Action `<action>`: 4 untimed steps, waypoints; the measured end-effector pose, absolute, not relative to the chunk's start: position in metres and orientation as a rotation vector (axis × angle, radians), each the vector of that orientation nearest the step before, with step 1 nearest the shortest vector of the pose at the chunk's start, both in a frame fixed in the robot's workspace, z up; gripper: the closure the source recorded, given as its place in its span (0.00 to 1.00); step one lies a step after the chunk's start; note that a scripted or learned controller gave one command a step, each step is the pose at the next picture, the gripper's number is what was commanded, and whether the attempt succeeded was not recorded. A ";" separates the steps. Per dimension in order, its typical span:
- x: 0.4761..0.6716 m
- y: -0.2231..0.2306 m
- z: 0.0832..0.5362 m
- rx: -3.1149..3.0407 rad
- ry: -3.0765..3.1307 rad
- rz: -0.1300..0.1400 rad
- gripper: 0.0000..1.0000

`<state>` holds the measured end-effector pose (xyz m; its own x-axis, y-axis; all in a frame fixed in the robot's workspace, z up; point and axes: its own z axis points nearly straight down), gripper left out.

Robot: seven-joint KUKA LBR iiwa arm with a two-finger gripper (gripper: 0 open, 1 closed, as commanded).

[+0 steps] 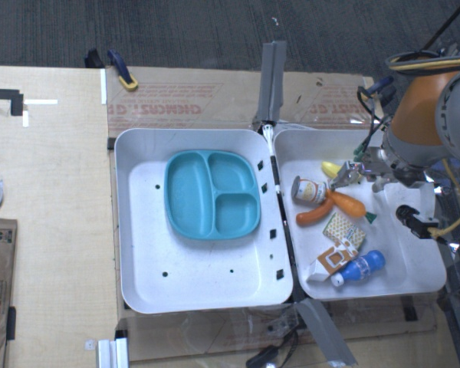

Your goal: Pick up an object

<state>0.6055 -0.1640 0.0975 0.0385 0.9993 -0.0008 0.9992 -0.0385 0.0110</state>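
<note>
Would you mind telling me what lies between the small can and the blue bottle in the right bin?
In the camera view, between the can and the blue bottle lie the carrot, a sausage and a checkered packet.

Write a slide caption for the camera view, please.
Gripper over the right bin of small items; teal plate in the left bin.

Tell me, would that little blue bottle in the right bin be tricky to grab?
Probably somewhat. The blue bottle lies on its side and looks round, so a nudge would likely roll it. Its surface looks smooth, perhaps slippery. It touches the carton beside it, which may shift along with it. It looks small, so probably light.
</note>
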 end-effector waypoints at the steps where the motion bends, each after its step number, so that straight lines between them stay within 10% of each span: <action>1: 0.605 -0.165 0.106 2.262 2.169 0.008 1.00; 2: 0.605 -0.165 0.106 2.263 2.169 0.008 0.00; 3: 0.605 -0.166 0.115 2.265 2.166 0.007 1.00; 4: 0.605 -0.166 0.115 2.265 2.166 0.007 0.00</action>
<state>0.6047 -0.1664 0.1146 0.0449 0.9990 -0.0019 0.9990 -0.0449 0.0086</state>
